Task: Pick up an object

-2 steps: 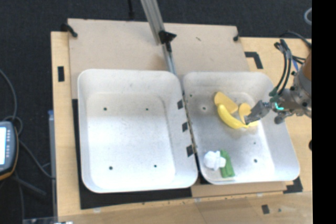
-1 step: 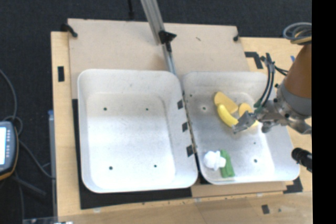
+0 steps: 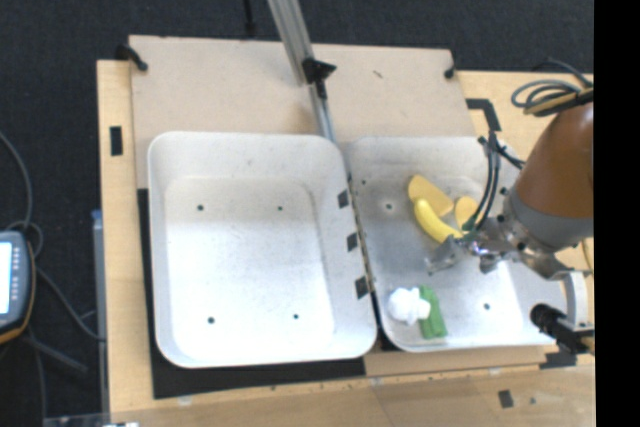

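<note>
Over the right bin [image 3: 500,315] my pincer [image 3: 452,258] hung low, reached in from the right, its tip just near of the banana [image 3: 433,215]. Whether it was wide or narrow I could not tell; the metal parts blurred together there, and nothing showed as held.

That banana lay in the far half of the bin, its long axis running from far-left to near-right, the near end pointing toward my wrist. A second yellow piece [image 3: 466,209] sat touching it on the right. I judged I had come in along that diagonal because the fruit was the closest thing to my reach, and a grip across its narrow width would suit it best.

Well apart, at the near edge of the same bin, a white lump [image 3: 404,304] rested against a green block [image 3: 432,313]. The left bin [image 3: 250,255] was beyond my stance.
</note>
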You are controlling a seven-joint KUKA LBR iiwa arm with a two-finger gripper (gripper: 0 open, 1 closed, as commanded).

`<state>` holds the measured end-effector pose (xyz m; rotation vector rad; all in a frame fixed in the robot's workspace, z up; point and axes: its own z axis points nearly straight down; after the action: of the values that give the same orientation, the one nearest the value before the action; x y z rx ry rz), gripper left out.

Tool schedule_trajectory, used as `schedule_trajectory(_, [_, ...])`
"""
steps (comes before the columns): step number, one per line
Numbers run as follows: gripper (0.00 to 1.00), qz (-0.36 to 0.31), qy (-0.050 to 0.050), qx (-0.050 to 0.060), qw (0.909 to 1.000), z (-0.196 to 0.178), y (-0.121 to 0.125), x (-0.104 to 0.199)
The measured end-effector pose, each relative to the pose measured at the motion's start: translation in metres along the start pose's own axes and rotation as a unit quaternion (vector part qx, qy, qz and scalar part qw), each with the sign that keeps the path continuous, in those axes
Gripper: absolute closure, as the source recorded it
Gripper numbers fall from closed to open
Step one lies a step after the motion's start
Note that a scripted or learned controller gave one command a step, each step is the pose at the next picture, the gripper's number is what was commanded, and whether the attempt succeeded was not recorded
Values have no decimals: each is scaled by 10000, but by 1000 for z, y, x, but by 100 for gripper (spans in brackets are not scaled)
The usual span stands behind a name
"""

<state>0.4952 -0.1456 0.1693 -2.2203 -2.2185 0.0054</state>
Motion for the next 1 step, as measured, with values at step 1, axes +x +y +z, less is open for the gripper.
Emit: schedule_trajectory(1, [0,1,0,3,10000,63,-3,0])
